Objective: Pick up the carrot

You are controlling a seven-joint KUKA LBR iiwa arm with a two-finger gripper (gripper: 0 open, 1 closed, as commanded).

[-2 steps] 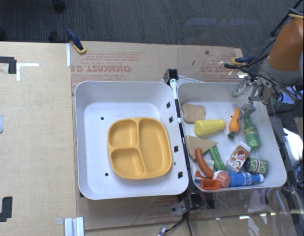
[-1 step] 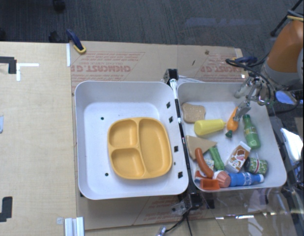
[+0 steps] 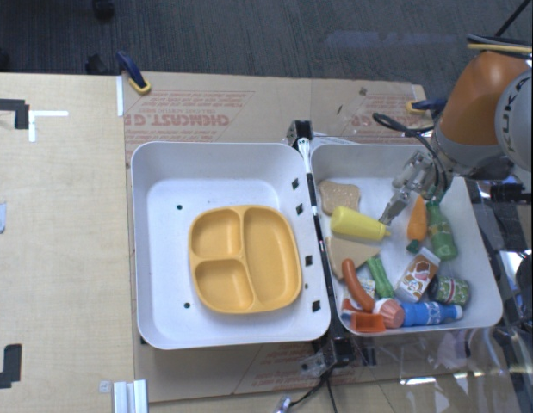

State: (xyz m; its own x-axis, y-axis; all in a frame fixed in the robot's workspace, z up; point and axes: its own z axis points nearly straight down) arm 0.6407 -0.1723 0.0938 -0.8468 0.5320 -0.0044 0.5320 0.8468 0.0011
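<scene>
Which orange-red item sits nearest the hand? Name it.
The carrot, an upright orange taper just below the hand, beside the green bottle. The red sausage lies lower down in the right bin.

Smooth white plastic on both bins (image 3: pixel 145 256), faintly glossy. The yellow divided plate (image 3: pixel 245 258) looks matt plastic. Pale wood-grain tabletop (image 3: pixel 51 256), with brown printed cardboard (image 3: pixel 197 114) laid flat under the bins. The carrot (image 3: pixel 417 218) reads as smooth orange plastic; the gripper (image 3: pixel 402 198) shows bare grey metal.
</scene>
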